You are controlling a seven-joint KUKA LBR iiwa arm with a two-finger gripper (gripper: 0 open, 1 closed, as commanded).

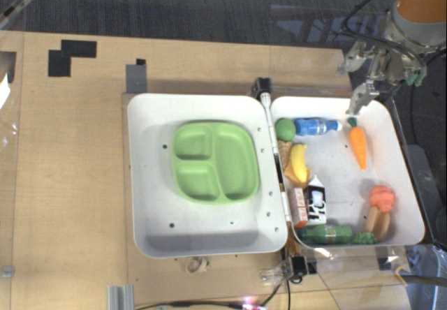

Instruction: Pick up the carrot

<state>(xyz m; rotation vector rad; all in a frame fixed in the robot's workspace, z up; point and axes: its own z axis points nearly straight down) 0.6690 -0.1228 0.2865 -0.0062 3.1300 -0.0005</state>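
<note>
The gripper (360, 100), its state unreadable, hovered above the tapered orange plastic carrot (358, 146); descending off-centre could nudge it aside.

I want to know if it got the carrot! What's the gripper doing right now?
Gripper: above the carrot, not holding it; open or closed cannot be told.

Wooden bench (70, 183) under two white bins (150, 183)
</note>
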